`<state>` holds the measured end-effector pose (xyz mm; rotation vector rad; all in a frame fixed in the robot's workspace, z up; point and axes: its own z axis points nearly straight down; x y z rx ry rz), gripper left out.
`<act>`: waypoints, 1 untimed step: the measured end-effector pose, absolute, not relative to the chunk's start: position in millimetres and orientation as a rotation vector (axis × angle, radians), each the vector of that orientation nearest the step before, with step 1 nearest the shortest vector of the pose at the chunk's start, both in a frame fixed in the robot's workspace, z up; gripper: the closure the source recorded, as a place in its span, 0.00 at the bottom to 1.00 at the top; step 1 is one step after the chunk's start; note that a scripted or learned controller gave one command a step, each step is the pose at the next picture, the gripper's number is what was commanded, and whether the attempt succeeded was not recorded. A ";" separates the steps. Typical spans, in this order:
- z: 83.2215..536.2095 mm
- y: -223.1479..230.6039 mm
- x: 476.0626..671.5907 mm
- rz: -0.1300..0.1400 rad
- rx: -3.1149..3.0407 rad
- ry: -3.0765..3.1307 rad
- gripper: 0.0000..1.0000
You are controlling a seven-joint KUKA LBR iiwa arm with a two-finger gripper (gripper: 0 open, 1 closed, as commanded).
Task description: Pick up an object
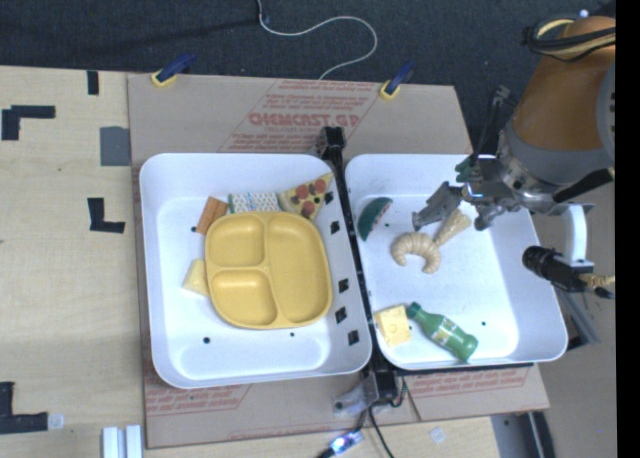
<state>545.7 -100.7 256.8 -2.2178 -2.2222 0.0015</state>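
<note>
Lying in the right bin [520, 346], a croissant [418, 249] is seen just below the hand [450, 214].
The hand is held open, nothing gripped; a green bottle [443, 332] and yellow block [393, 326] are placed nearer the front.

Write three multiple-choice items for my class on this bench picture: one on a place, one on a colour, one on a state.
1. Where does the croissant lie?
A. left bin
B. right bin
C. on the cardboard

2. What colour is the divided tray?
A. yellow
B. red
C. blue

3. How is the green bottle resting?
A. upright
B. lying on its side
C. held in the gripper

Answers:
1 B, it lies in the bin on the arm's side, below the gripper.
2 A, the tray is plain yellow.
3 B, it lies flat on the bin floor beside the yellow block.
</note>
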 end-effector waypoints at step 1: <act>191.8 -99.9 544.3 0.009 -2.216 -2.218 0.00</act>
